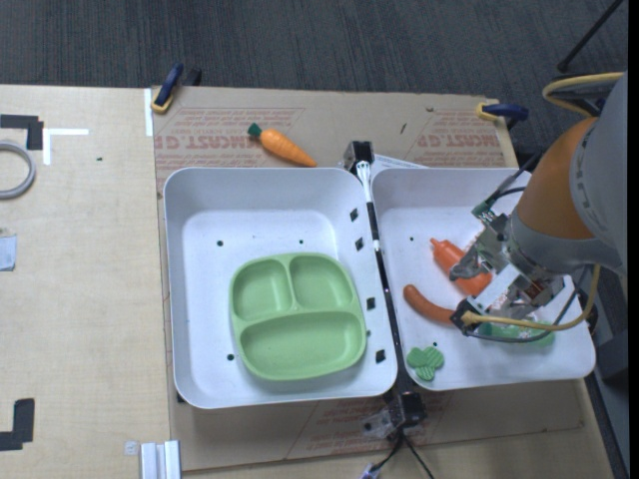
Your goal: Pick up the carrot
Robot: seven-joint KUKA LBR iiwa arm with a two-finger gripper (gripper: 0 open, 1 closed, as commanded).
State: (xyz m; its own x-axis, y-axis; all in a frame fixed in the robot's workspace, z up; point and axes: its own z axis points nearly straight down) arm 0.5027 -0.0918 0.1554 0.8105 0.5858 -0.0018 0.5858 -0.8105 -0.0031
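Observation:
The carrot [283,145], orange with a green top, lies on the cardboard behind the left bin's back rim, outside both bins. My gripper [481,275] hangs low in the right bin [399,208], far to the right of the carrot and nearer the front. It sits right over a red-orange piece [448,255] whose right end is hidden under it. The carrot is not in the gripper.
In the left bin [190,267] lies a green divided plate [298,315]. The right bin also has an orange-brown sausage shape [427,305], a small green leafy piece [427,362] at the front rim, and a green object [524,336] partly under the wrist.

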